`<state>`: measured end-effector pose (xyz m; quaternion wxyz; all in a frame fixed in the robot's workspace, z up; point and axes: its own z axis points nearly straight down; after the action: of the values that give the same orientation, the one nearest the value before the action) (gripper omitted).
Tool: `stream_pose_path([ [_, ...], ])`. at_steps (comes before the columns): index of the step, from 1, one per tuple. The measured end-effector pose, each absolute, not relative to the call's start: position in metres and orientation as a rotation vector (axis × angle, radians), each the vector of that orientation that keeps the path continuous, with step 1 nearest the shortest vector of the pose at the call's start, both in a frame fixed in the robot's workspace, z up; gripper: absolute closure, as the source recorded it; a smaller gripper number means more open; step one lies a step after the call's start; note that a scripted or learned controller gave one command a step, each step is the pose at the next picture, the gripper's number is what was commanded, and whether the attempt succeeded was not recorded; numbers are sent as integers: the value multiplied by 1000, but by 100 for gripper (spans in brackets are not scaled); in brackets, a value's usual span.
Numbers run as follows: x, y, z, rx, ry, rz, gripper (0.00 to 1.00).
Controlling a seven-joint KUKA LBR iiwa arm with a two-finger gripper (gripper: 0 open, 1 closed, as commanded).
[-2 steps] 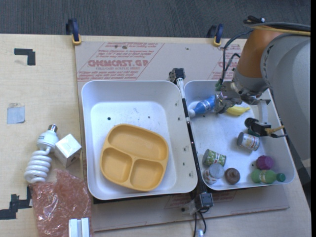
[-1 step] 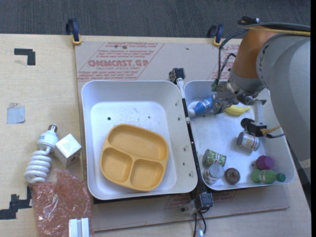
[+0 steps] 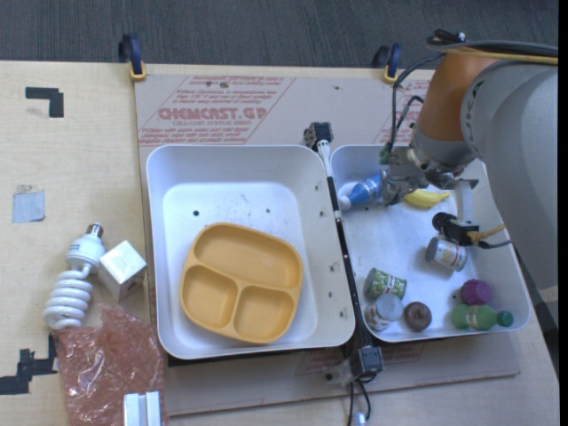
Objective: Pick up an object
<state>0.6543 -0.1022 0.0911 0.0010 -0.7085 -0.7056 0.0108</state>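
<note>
Camera view: gripper [image 3: 397, 185] low beside blue bottle [image 3: 362, 193]; its opening cannot be told.

Banana [image 3: 426, 199] half hidden under the wrist; arm [image 3: 524, 149] cut off at right.

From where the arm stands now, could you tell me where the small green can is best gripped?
Probably across its round body, from above. The green can lies on its side in the right bin, label up, its left and upper flanks free. A round container sits just below it, so set the jaws clear of that side.
</note>
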Motion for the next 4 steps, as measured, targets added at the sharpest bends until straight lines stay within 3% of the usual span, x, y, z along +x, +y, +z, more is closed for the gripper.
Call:
stream_pose_path([
  [1,649,-101,92,-2225,-2217,20,0],
  [2,629,-98,93,-2223,-2221,2,0],
  [3,659,-180,93,-2221,-2224,1,0],
  [4,659,-132,93,-2219,-2224,1,0],
])
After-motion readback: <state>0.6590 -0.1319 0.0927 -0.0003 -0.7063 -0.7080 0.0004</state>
